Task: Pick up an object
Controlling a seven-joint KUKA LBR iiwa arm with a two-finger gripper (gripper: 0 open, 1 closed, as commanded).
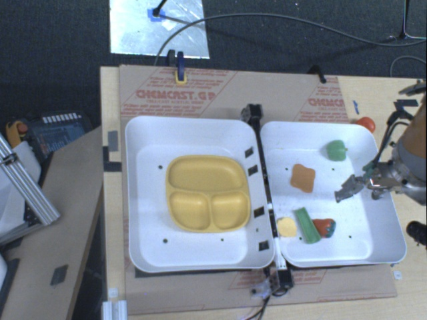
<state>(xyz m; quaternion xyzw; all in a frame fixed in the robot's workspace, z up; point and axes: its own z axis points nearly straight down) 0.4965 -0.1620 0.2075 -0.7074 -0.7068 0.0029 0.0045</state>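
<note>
Hovering over the right bin's [383, 245] right side, the gripper [351, 188] points left, dark metal; nothing visible between its tips, and whether it's open or closed can't be told from this angle. Grey arm [410, 169] enters from the right edge.

Nearest row in the right bin, along the front: pale yellow round disc [287, 227] by the left wall, a green oblong block [307, 225] lying at a slant just right of it, and a red-orange rounded piece [325, 227] touching the block's right side. These look like plastic toy food, matte.

Further back, mid-bin: orange-brown flat piece [303, 178], rough squarish shape with rounded corners, left of the gripper and apart from it. Further still, near the back right corner: green lumpy item [336, 151], pepper-like shape, glossy.

Left bin [143, 145], shallow white plastic: yellow divided tray [207, 193] in the centre, three compartments, rounded corners, smooth.

Both bins sit side by side on a cardboard sheet [220, 89] with red print, on the bench [110, 112]. A small red-orange ball [365, 123] sits outside the right bin's far corner. Beyond the bench, a shiny foil-like square [160, 19] on dark floor, cables running across.
</note>
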